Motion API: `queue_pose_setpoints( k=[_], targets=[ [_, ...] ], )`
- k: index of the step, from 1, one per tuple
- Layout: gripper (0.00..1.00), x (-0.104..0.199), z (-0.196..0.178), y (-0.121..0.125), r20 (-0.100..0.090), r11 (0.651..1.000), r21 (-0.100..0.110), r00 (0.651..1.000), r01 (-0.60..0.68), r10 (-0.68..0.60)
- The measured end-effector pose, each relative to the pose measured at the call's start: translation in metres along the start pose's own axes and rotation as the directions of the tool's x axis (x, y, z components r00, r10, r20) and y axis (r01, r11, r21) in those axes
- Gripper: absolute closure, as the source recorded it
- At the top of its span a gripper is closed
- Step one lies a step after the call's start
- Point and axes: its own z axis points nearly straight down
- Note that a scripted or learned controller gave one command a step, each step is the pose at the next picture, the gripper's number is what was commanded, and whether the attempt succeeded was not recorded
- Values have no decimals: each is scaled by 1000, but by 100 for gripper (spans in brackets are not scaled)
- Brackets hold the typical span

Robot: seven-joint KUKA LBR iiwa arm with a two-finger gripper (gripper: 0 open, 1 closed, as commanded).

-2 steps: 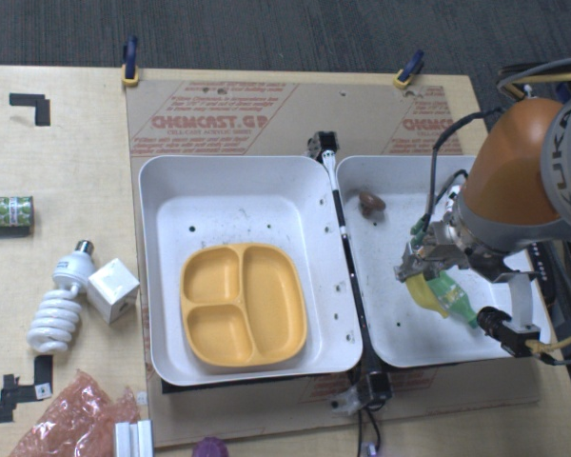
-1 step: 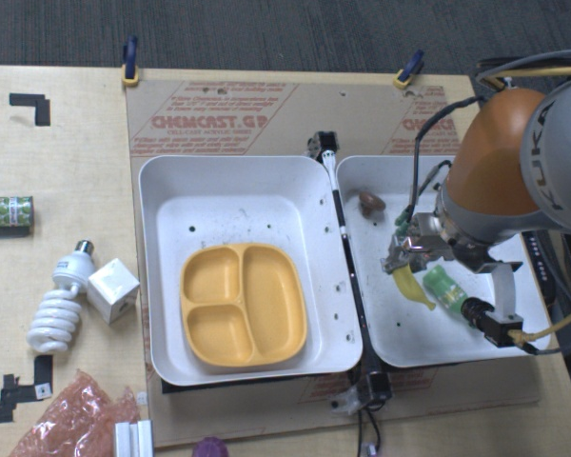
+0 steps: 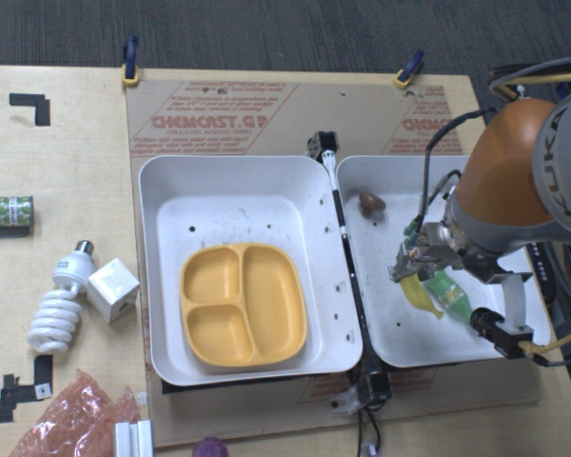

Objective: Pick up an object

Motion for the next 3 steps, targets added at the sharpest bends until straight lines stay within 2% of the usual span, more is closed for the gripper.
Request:
queue_pose_setpoints(
  k=[1,2,3],
  targets=[
    [100,-43,9,-16,0,1000,-2,1000,0,0],
    [100,-6,0,-3,1,1000,-1,1000,1,-1],
    [100,-18,0,-8,0,1000,-1,1000,0,0]
  ],
)
